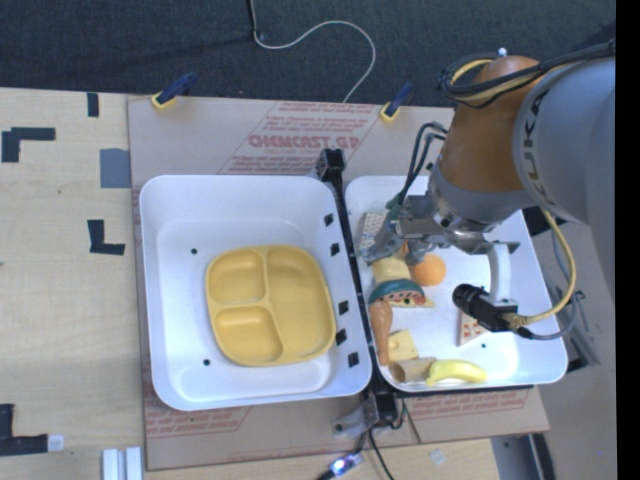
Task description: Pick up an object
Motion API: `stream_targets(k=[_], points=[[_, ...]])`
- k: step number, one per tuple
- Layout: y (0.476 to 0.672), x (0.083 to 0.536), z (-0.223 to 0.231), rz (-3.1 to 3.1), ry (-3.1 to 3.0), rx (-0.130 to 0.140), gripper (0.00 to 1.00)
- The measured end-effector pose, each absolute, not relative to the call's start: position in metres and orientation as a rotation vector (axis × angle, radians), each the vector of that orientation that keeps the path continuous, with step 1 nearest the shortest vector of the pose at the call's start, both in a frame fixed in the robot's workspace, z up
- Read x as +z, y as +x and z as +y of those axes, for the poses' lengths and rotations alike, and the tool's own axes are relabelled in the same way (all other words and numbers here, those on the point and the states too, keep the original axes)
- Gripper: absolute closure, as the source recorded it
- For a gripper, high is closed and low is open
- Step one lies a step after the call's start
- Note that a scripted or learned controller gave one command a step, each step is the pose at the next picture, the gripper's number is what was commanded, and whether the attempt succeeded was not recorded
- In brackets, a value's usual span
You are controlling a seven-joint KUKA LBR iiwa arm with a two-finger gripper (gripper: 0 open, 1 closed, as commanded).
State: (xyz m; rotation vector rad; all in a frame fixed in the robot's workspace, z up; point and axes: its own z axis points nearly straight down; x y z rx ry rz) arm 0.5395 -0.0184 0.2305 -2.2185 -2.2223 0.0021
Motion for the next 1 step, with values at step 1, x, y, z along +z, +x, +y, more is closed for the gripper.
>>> stream_targets(k=[1], points=[[0.5308, 0.2132, -0.0190, -2.220, -2.220, 0.006, 1.00]])
